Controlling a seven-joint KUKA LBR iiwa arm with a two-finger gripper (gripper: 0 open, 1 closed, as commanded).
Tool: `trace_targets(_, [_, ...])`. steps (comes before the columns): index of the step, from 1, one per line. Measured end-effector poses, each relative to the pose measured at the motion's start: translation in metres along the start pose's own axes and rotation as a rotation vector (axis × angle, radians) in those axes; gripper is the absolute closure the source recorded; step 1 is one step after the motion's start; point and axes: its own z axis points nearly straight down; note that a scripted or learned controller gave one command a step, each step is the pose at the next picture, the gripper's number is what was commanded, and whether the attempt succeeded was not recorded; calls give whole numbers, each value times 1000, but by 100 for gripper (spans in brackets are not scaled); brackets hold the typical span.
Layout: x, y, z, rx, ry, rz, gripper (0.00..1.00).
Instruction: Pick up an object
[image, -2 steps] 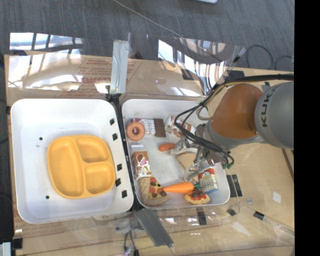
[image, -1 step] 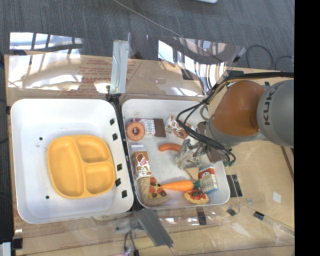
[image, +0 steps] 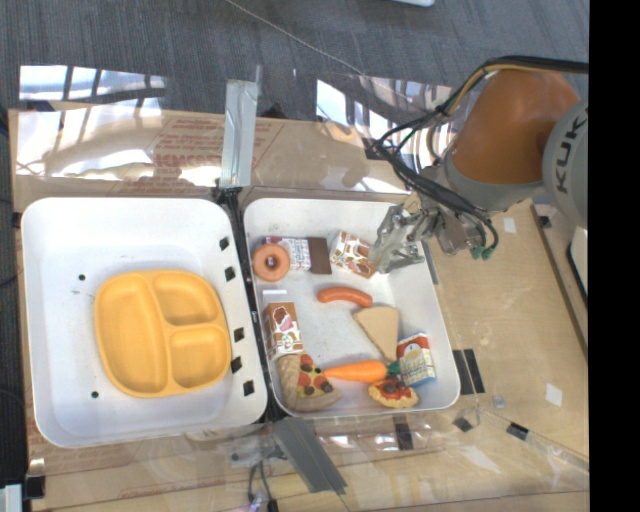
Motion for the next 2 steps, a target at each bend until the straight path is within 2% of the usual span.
trace_targets(1, [-57, -1, 47, -7, 11, -137, 100])
trace_targets(2, [-57, -2, 46, -6, 9, -135, 0])
